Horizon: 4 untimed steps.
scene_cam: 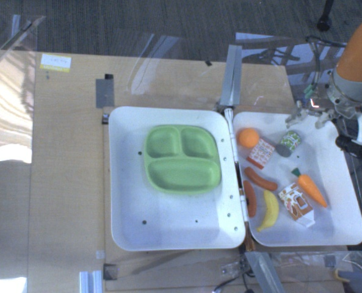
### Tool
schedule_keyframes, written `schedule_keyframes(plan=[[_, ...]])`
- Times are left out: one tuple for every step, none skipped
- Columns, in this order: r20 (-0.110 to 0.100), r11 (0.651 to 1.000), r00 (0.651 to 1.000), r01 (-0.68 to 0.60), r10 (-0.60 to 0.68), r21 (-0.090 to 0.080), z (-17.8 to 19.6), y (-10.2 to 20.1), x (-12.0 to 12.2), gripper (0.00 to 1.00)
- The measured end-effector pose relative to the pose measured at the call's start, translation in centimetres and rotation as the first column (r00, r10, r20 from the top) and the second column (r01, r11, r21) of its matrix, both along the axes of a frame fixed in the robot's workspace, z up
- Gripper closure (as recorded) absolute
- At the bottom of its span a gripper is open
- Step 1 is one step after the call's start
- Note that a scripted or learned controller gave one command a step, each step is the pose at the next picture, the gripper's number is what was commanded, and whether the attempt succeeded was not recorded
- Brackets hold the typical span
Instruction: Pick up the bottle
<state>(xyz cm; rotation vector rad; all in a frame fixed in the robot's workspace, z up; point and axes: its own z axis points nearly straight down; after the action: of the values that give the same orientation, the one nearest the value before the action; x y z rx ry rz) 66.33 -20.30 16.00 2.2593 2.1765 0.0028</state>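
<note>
The bottle [289,141] is small, with a green and white label and a grey cap. It lies on its side in the right bin [345,224], near the far rim, cap pointing toward the front. My gripper [307,121] hovers over the bin's far edge, just beyond and slightly right of the bottle, apart from it. Its two fingers stand spread, open, with nothing between them. The grey arm with its orange band [358,54] comes in from the upper right.
The right bin also holds an orange [248,138], a small red and white box [261,153], two sausages [260,178], a banana [268,210], a carrot [312,190] and a carton [296,204]. A green divided plate [182,159] sits in the left bin [126,224].
</note>
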Motion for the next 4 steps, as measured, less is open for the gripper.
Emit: schedule_keyframes(plan=[[0.003, 1.000, 1.000, -0.024, 0.024, 0.000, -7.3, 1.6, -5.1, 0.00], [0.004, 0.999, 0.999, -0.037, 0.037, 0.000, -7.3, 1.3, -1.0, 0.00], [0.012, 0.999, 0.999, -0.042, 0.042, -0.003, -6.0, 1.4, -0.6, 1.00], [0.019, 0.999, 0.999, -0.047, 0.047, -0.006, -4.8, 1.6, -0.4, 1.00]])
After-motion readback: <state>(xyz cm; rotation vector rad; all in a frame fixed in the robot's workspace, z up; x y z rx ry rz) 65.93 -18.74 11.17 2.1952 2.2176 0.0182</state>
